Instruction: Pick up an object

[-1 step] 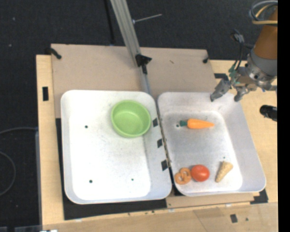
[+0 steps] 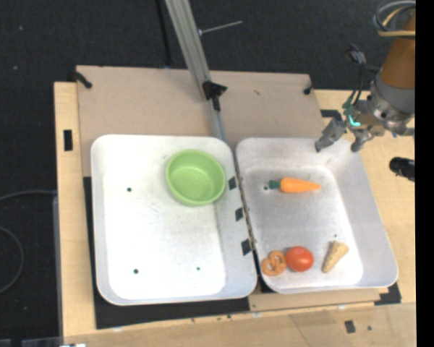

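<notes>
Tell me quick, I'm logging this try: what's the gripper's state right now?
Gripper: open, fingers spread, holding nothing, above the far right corner of the right bin; the carrot lies apart from it.

I see two shallow white bins side by side on a tan bench [image 2: 69, 194]: the left bin [image 2: 112, 215] and the right bin [image 2: 362, 215]; a grey metal rail [image 2: 188, 38] slants behind them; dark floor [image 2: 29, 35] surrounds everything.

- bowl [image 2: 195, 177]: lime green, 11 o'clock in left bin [image 2: 123, 223], white with dark specks
- carrot [image 2: 298, 186]: orange, green stem end
- tomato [image 2: 299, 259]: red
- pretzel [image 2: 273, 264]: orange-brown
- cone [image 2: 335, 256]: tan, 5 o'clock in right bin [image 2: 369, 223], white
- bench [image 2: 69, 266]: tan
</notes>
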